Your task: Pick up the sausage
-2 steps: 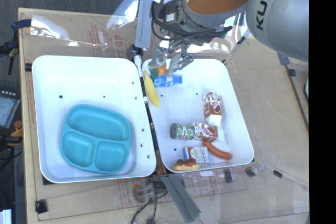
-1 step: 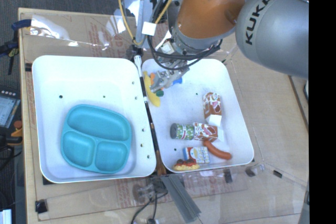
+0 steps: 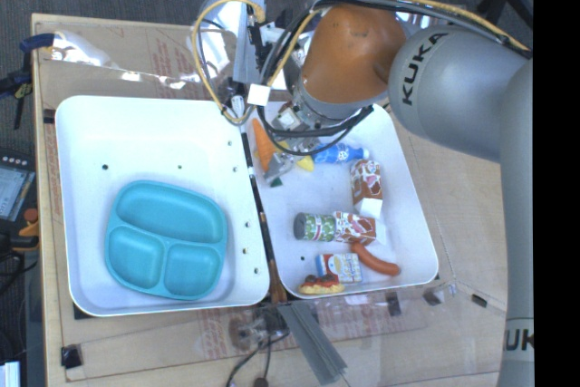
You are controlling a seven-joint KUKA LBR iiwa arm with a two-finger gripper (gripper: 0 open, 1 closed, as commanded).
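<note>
From my end, the sausage (image 3: 375, 260) lies nearest the camera, in the right bin (image 3: 419, 236) beside a bottle (image 3: 332, 227) and two packets (image 3: 337, 267), well apart from the jaws (image 3: 277, 169). I cannot tell their state from here; cabling hides them. They hang farther back, close to a carrot (image 3: 261, 145) by the bin's inner wall. I'd carry them toward the camera and rightward, then straddle the sausage across its width, clear of the bottle.
</note>
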